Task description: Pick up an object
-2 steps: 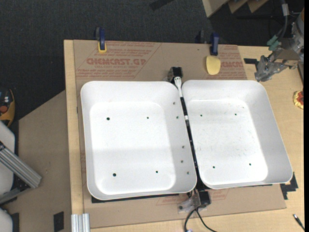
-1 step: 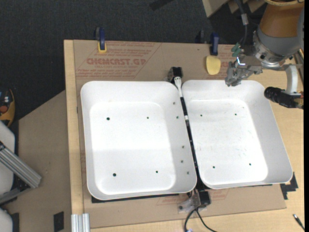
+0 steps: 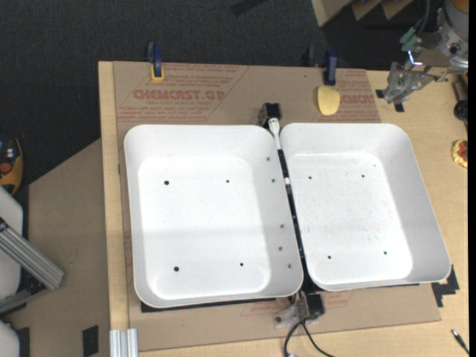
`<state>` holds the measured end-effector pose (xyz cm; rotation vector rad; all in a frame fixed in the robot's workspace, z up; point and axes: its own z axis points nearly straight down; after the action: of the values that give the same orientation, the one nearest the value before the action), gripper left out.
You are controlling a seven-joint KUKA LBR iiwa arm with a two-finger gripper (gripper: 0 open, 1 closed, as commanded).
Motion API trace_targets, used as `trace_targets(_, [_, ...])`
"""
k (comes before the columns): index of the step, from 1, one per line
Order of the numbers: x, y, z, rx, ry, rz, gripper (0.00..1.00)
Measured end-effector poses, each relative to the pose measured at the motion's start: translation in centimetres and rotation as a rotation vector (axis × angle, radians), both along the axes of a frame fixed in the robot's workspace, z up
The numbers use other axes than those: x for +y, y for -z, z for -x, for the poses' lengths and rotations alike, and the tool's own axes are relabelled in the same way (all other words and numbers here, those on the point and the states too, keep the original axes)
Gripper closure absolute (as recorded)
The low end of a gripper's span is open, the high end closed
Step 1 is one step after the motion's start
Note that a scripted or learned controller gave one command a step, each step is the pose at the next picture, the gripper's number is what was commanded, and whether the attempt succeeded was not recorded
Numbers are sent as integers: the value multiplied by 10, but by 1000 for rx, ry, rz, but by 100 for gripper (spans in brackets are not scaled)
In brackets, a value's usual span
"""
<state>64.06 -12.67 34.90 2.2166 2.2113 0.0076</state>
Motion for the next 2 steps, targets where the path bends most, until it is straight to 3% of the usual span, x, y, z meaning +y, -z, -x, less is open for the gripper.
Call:
trace_targets(1, [98, 65, -19, 17, -12, -8, 100])
trace_targets(2, [111, 34, -1, 8, -5, -5, 100])
